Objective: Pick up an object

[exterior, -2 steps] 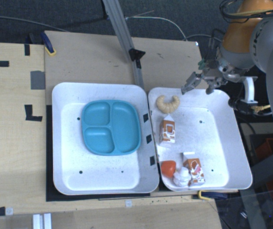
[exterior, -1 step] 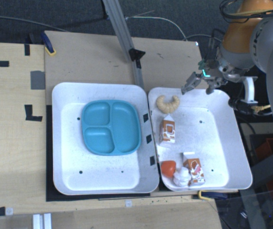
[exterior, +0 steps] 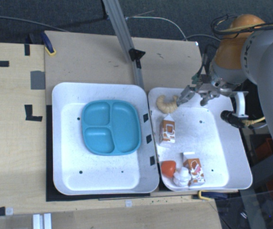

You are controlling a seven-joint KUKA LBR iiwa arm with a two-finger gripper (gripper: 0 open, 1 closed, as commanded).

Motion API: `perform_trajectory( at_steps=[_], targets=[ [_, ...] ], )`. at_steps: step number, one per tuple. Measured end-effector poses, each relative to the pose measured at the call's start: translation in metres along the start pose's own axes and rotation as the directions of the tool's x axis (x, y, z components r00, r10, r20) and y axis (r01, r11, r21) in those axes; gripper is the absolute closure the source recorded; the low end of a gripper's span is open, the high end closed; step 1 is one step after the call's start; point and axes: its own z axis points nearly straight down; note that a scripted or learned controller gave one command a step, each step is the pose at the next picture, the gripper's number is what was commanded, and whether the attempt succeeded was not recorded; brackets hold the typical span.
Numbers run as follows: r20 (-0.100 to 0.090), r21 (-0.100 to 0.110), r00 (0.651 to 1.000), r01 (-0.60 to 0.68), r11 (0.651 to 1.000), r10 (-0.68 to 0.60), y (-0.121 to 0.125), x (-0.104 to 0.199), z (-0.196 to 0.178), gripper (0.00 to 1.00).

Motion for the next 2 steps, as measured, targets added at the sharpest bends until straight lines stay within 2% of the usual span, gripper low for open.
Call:
perform_trajectory(
  at_steps=[1,2],
  targets=[
    [0.0,-0.001,1.0,0.001,1.0,-0.001,-0.008,0.007,0.05,0.0],
    [0.001,-0.004,1.0,0.001,1.0,-0.001,-0.008,0.007,0.073,0.0]
  ],
)
